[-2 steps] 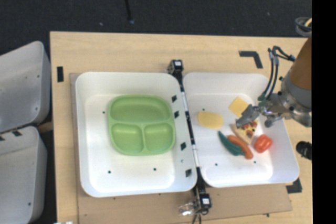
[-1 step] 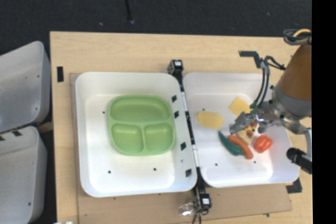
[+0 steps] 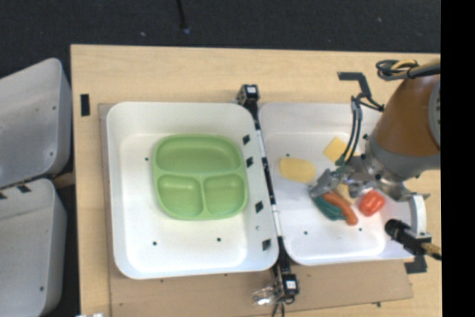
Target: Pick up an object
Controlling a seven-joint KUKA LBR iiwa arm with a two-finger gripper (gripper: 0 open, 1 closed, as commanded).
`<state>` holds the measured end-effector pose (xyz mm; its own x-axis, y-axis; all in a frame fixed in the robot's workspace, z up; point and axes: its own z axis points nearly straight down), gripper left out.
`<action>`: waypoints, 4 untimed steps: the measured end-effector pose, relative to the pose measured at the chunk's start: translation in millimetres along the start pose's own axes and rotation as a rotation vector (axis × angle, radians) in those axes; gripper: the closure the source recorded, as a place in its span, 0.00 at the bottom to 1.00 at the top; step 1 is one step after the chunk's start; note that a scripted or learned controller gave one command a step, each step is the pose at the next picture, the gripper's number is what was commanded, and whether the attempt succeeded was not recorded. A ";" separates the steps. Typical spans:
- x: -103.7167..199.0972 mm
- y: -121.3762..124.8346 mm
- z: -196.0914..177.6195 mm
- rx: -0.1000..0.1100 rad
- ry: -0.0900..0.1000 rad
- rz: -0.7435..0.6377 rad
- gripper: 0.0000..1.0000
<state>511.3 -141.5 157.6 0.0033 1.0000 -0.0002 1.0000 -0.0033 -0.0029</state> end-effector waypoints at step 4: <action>0.7 11.7 -60.3 -0.010 -0.002 -0.006 1.00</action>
